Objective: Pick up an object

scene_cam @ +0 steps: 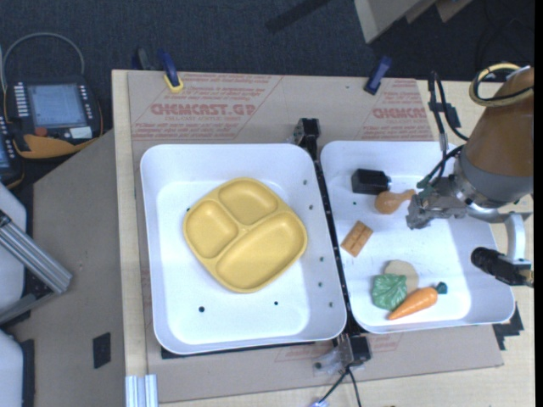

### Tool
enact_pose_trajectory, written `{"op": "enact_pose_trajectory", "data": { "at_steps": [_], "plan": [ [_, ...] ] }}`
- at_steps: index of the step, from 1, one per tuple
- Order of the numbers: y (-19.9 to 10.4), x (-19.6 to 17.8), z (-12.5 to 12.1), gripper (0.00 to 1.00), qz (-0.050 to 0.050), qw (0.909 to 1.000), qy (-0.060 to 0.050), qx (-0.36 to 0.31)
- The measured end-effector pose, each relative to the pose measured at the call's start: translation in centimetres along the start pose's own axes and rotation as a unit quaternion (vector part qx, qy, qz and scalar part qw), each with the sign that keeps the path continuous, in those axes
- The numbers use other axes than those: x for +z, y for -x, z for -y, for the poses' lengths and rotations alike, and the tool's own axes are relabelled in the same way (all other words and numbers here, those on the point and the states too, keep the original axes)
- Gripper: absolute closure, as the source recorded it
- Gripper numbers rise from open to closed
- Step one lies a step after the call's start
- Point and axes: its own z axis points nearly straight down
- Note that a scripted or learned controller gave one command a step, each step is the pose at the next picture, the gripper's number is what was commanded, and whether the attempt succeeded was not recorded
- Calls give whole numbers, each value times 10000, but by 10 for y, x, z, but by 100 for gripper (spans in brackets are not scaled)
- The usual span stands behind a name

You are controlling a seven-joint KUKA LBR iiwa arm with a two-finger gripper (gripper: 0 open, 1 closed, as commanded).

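Gripper (422,213), finger state indeterminable, hangs over the right bin (484,308); nearest object, a tan drumstick-shaped toy (392,200), lies just beside it toward the left bin (161,227), long axis pointing at the claw.

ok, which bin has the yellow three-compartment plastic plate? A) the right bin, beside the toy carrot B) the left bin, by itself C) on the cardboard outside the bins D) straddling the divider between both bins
B: the yellow three-compartment plastic plate lies in the left white bin with no other item beside it, while the orange toy carrot sits in the right white bin.
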Motion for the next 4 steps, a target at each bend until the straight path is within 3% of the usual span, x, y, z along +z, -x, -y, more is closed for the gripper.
{"op": "enact_pose_trajectory", "data": {
  "at_steps": [2,4],
  "plan": [
    [-1,-78,-13,100,0,10000,-1,0],
    [-112,-67,-23,100,-25,10000,-48,-27]
  ]
}}
